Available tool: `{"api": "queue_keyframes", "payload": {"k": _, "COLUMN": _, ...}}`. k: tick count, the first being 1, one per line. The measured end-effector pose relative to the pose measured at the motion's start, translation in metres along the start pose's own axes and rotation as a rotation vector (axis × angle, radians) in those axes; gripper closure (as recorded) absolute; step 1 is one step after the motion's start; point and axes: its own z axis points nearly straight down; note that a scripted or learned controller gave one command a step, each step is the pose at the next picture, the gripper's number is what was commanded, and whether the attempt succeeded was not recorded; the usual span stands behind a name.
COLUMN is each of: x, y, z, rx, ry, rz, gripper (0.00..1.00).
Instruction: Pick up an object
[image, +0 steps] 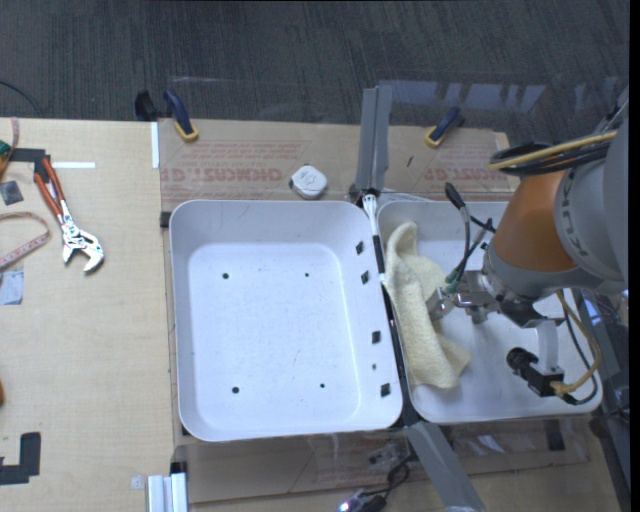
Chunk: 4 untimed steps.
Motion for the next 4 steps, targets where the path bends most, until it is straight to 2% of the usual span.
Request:
{"api": "queue_keyframes", "payload": {"k": 1, "x": -0.001, "y": 0.000, "z": -0.006, "rx": 0.004, "ry": 0.001, "rz": 0.000, "gripper": 1.00}}
{"api": "queue_keyframes", "payload": {"k": 2, "x": -0.001, "y": 0.000, "z": -0.006, "rx": 0.005, "ry": 0.002, "rz": 0.000, "gripper": 0.00}}
{"api": "queue_keyframes", "payload": {"k": 3, "x": -0.009, "y": 0.058, "z": -0.001, "rx": 0.000, "ry": -0.001, "rz": -0.245, "gripper": 0.00}}
{"api": "queue_keyframes", "payload": {"k": 4, "x": -0.009, "y": 0.058, "z": -0.007, "rx": 0.002, "ry": -0.001, "rz": -0.249, "gripper": 1.00}}
